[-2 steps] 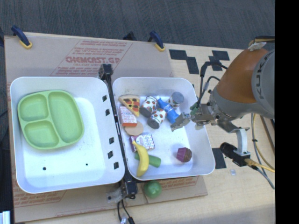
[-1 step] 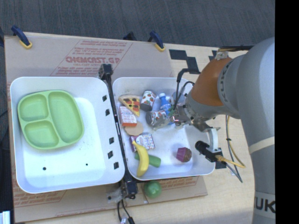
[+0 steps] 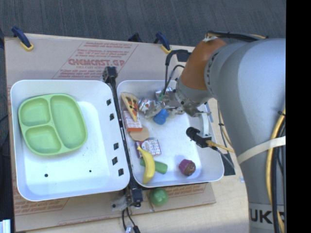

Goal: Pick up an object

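toys crowded the right bin's (image 3: pixel 214 171) left side: banana (image 3: pixel 148 165), pizza slice (image 3: pixel 129 104), blue piece (image 3: pixel 161 116). bare floor lay open mid-bin, between the maroon ball (image 3: pixel 187 167) and the arm (image 3: pixel 228 72).

The right bin (image 3: pixel 214 171) held a scatter of small objects. A blue piece (image 3: pixel 161 116) lay near its upper middle, just below the tool (image 3: pixel 163 102), beside a crumpled wrapper (image 3: pixel 145 105). A toy pizza slice (image 3: pixel 129 102) lay along the left wall, with an orange-and-white packet (image 3: pixel 134 123) and a tan disc (image 3: pixel 139 134) below it. Lower down, a yellow banana (image 3: pixel 148 164) lay across a green vegetable (image 3: pixel 159 167), touching a small printed packet (image 3: pixel 152 146). A dark red ball (image 3: pixel 187 167) sat apart, near the lower right corner.
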### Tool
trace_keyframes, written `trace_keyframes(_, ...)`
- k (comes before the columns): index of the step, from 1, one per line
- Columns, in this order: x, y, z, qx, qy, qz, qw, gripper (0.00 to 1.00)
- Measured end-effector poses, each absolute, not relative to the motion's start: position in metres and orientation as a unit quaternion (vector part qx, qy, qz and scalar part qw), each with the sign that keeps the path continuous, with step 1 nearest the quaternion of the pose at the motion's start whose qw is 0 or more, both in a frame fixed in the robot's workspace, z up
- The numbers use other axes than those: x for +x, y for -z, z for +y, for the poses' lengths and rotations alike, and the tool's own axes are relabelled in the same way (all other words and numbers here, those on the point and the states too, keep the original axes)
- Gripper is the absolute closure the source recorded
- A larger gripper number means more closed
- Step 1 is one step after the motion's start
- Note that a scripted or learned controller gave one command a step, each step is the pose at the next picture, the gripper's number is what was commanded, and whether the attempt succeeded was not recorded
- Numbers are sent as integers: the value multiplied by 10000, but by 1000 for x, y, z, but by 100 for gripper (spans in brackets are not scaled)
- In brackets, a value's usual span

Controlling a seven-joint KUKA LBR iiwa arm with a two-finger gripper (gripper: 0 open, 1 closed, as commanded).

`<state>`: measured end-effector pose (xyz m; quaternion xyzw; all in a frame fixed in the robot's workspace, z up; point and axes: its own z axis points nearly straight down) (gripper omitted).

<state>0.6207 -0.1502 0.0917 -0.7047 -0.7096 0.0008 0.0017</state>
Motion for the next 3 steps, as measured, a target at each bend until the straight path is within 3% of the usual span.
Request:
trace_keyframes(1, 621, -102, -150, -7035, -12, -7106, 26, 100)
trace_keyframes(2, 625, -230, -77, -7046, 10, -7096, -2, 100)
trace_keyframes(3, 555, -243, -39, -7045, -11, -7097, 12, 100)
